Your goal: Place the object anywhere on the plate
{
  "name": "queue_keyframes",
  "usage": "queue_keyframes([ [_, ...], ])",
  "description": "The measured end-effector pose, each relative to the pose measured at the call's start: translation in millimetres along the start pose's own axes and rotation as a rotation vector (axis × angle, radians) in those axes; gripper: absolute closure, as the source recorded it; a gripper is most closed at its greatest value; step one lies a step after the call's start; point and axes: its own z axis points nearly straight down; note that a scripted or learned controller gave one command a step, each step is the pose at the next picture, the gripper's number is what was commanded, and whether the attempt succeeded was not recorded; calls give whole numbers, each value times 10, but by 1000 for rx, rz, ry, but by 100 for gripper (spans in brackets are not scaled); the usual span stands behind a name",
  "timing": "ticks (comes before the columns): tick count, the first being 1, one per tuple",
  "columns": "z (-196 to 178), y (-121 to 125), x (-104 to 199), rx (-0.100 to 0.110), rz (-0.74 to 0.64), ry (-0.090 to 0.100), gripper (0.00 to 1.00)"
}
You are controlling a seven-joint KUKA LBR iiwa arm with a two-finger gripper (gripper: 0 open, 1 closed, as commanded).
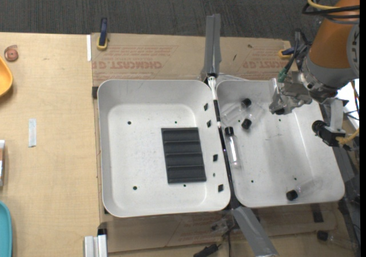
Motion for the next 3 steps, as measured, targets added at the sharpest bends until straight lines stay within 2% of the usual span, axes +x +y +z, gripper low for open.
queue_keyframes([
  [1,130,-155,656,0,163,3,100],
  [2,127,-104,1341,-1,289,1,100],
  [3,129,-917,1715,0,254,1,100],
])
